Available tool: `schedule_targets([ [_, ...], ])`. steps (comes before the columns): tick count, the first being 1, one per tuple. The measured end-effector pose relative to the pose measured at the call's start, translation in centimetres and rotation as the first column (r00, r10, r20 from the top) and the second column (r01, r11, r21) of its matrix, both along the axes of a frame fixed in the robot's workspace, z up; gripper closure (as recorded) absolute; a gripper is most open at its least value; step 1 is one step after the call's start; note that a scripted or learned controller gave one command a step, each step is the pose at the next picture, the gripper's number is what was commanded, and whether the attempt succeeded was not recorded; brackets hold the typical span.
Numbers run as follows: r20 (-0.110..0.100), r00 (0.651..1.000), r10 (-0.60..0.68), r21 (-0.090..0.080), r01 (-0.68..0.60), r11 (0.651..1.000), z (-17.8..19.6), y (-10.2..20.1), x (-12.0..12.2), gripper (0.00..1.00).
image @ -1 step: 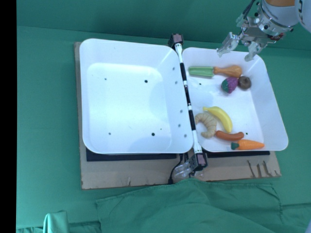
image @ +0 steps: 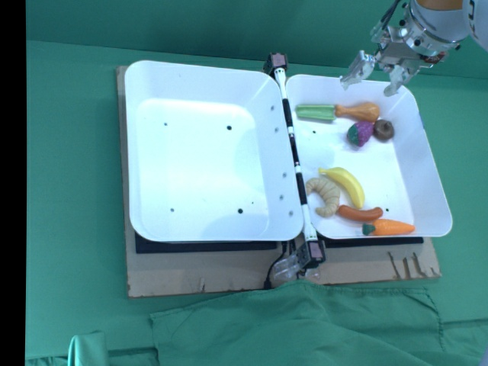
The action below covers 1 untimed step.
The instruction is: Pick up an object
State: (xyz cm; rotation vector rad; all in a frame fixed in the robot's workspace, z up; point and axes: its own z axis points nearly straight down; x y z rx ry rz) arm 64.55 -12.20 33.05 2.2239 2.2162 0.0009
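- Gripper (image: 376,72) hovers above right bin's (image: 431,178) far rim, fingers spread wide, nothing between them.
- Risk: descent strikes the rim, or carrot-shaped toy (image: 339,112) rolls away.

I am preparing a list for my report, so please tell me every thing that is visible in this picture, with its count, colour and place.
bins: 2, white, side by side on the bench
carrot with green top: 1, orange and green, far part of the right bin
purple fruit: 1, purple, just below the carrot
brown round item: 1, brown, beside the purple fruit
banana: 1, yellow, near part of the right bin
croissant: 1, tan, touching the banana
sausage: 1, red-orange, below the banana
small carrot: 1, orange, near right corner
cloth: 1, green, covering the bench
gripper: 1, silver, fingers open, above the right bin's far edge
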Motion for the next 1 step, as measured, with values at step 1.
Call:
schedule_targets([
  [1,-0.004,1.000,-0.002,-0.001,0.002,1.000,-5.62,-0.89,-0.37,0.00],
])
